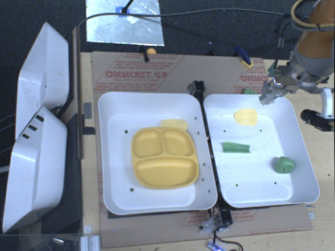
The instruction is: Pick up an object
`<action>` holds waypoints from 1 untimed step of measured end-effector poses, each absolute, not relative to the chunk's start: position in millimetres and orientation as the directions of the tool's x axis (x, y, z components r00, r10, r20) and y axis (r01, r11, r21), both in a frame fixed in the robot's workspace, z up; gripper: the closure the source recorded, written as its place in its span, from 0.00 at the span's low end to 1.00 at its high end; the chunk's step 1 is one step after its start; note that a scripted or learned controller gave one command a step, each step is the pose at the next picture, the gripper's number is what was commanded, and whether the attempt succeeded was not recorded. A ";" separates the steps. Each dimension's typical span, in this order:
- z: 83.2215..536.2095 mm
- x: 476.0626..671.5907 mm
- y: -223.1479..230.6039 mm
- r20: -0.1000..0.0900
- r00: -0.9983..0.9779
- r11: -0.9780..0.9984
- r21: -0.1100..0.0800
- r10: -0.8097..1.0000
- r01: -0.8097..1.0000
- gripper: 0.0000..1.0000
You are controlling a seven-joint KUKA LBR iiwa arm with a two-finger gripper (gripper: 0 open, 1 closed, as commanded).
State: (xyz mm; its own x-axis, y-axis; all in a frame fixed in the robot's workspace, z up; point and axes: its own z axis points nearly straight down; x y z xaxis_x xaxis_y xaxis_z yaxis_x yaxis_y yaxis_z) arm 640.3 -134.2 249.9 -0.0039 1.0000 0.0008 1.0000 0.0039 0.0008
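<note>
Green stick [235, 147] lies mid right bin [301, 140], long axis left-right, open floor all round. Gripper [268, 95] at bin's upper rim; can't tell its state.

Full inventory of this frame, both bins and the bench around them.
bins: 2, white, side by side on the bench
divided tray: 1, yellow, left bin, centre
flat pale piece: 1, pale yellow, left bin, at the tray's far edge
round flat item: 1, yellow, right bin, far end
long item: 1, green, right bin, middle
rounded item: 1, green, right bin, right side
metal sheet: 1, silver, beyond the bins
gripper: 1, grey, over the right bin's far right corner
</note>
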 end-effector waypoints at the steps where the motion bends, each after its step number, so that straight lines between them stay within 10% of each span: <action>1: 235.6 629.3 -82.5 0.001 -0.005 0.005 0.000 1.000 1.000 1.00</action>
State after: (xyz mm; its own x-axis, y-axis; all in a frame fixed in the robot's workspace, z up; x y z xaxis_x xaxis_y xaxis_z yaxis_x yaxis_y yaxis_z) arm 629.3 -82.5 235.6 -0.0046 1.0000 0.0012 1.0000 0.0046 0.0000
